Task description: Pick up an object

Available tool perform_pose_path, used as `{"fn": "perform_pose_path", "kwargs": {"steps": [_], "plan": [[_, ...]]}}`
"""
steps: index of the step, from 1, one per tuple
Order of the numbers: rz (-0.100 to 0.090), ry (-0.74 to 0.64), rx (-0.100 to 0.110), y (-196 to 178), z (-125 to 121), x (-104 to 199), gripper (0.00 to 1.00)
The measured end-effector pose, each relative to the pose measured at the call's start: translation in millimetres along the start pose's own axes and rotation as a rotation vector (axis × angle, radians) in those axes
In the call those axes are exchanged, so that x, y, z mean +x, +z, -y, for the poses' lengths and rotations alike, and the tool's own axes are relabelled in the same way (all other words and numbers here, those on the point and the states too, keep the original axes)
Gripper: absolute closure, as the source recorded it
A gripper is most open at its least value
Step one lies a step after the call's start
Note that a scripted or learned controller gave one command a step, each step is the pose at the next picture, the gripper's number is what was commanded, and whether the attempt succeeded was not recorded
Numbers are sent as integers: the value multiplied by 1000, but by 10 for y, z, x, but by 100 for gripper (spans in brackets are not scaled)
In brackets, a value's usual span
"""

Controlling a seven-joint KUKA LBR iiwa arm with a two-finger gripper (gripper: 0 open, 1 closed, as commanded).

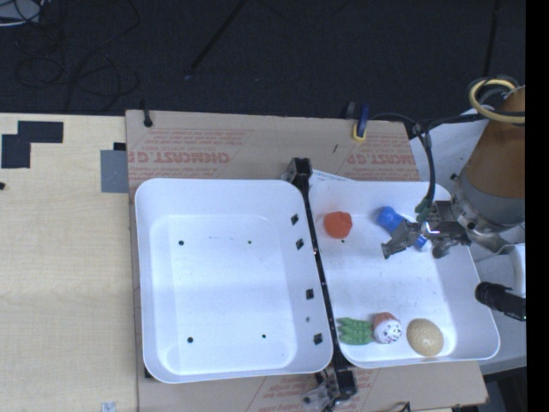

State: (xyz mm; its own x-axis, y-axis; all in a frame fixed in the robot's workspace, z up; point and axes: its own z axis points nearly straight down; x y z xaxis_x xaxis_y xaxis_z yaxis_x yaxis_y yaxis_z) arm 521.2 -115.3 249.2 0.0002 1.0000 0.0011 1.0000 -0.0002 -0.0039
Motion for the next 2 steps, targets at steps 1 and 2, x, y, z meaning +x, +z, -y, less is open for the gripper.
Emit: {"fn": "perform_pose_path", "kwargs": {"steps": [1, 2], "plan": [[0, -11, -16, -1397, -396, 1218, 0], [1, -5, 1, -1408, -373, 1171, 100]]}}
